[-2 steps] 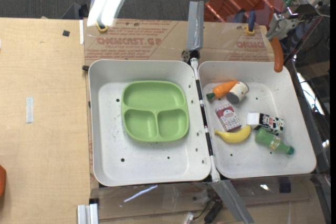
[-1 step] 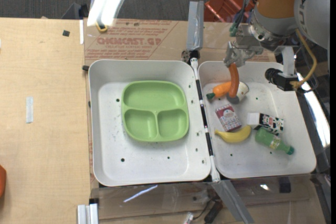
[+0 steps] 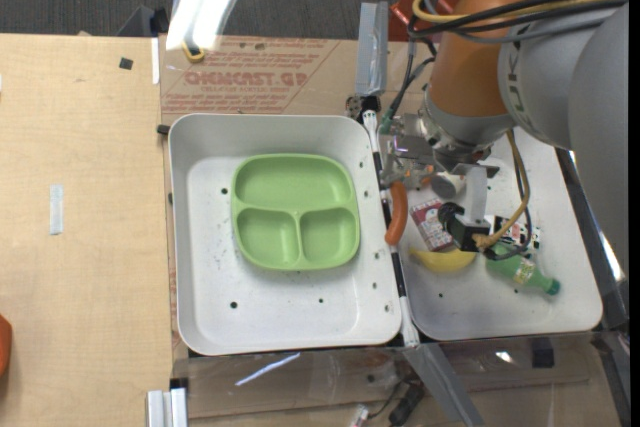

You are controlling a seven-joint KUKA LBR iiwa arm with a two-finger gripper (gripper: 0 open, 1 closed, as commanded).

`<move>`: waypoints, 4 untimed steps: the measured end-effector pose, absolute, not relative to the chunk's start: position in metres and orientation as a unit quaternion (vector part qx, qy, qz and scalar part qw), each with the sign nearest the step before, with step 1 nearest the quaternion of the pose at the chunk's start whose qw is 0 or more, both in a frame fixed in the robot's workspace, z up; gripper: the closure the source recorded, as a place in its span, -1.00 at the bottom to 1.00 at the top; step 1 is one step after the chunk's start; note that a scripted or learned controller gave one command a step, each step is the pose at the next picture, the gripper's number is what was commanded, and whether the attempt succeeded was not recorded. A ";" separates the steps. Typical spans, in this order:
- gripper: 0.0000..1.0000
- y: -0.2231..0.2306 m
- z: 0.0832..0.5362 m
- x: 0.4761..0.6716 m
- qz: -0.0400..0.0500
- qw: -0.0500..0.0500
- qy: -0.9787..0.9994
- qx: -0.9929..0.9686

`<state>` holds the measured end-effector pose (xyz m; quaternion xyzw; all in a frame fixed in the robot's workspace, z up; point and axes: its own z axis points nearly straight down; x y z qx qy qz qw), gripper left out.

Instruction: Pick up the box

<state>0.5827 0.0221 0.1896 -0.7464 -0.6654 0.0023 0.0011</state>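
The end effector (image 3: 432, 181) is hovering low in the right bin (image 3: 575, 310), just above the box (image 3: 430, 223), probably lining up a grasp; whether it is wide or narrow I cannot tell. The box is lying near the bin's left wall, between a red sausage (image 3: 397, 213) and a banana (image 3: 445, 261), which are crowding the approach

The small red-and-white box (image 3: 431, 224) lies tilted in the right bin (image 3: 572, 300).
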 end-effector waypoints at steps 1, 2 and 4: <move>1.00 0.096 0.197 0.612 0.002 0.000 -0.666 -0.746; 1.00 0.149 0.192 0.650 0.002 0.000 -0.593 -0.805; 1.00 0.100 0.238 0.610 0.002 -0.001 -0.227 -0.974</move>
